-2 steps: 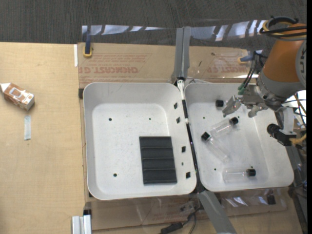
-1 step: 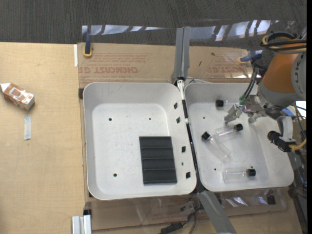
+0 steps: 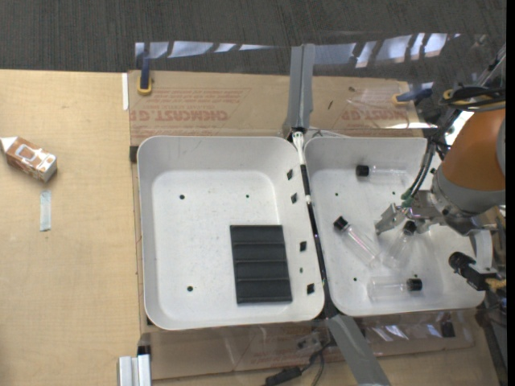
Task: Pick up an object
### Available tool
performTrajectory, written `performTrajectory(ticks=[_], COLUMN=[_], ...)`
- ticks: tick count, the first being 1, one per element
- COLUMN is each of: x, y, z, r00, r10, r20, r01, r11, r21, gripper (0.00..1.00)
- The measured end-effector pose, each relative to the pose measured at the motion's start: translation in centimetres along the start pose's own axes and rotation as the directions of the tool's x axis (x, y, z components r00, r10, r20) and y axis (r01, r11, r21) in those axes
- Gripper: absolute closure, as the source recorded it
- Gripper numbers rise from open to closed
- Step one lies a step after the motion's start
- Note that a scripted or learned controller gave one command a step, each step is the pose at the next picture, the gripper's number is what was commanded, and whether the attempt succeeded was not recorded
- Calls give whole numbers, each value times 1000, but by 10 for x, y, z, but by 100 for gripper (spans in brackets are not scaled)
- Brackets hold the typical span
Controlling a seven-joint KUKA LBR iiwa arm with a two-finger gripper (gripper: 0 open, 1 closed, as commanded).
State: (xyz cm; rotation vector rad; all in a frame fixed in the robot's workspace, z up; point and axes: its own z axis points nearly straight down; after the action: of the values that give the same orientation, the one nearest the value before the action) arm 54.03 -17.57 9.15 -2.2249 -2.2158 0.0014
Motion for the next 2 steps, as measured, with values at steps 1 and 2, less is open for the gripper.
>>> performTrajectory(ticks=[1, 2], x=[-1, 86], y=[0, 72], z=[-9, -100], r00=[1000, 999], r10=[3, 46], r20=[0, 1], r01=[-3, -46], r11=[1000, 999], r21=[0, 0], gripper=[100, 100])
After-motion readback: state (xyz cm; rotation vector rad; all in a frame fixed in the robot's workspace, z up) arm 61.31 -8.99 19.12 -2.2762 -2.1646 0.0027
